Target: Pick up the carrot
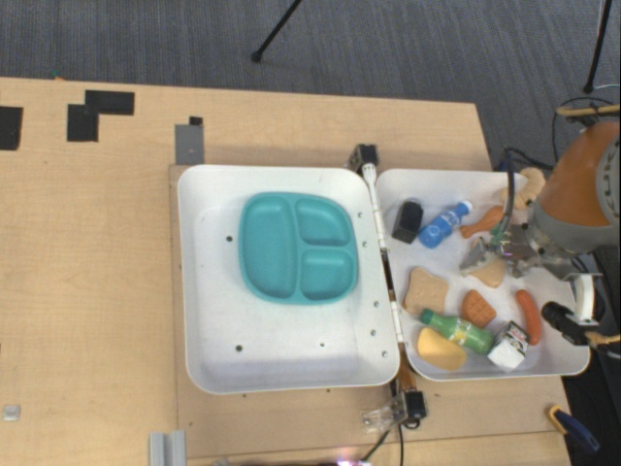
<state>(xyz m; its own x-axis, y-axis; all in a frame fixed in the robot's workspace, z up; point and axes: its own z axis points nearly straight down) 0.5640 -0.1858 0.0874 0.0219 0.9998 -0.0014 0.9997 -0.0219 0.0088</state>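
The carrot (479, 224) is a short orange piece with a green top, lying in the right bin (572, 362) near its far side, just right of a blue bottle (444, 223). My gripper (497, 253) hangs over the bin a little nearer than the carrot, above a beige bread-like piece (488, 274). It looks open, and nothing shows between its fingers. The arm's orange band (582, 178) and grey wrist cover the bin's far right corner.
The right bin also holds a black block (408, 219), a bread slice (425, 290), a green bottle (458, 331), a yellow piece (440, 349), an orange wedge (477, 309), a red sausage (528, 316) and a white item (507, 350). A teal divided plate (296, 247) lies in the left bin (209, 357).
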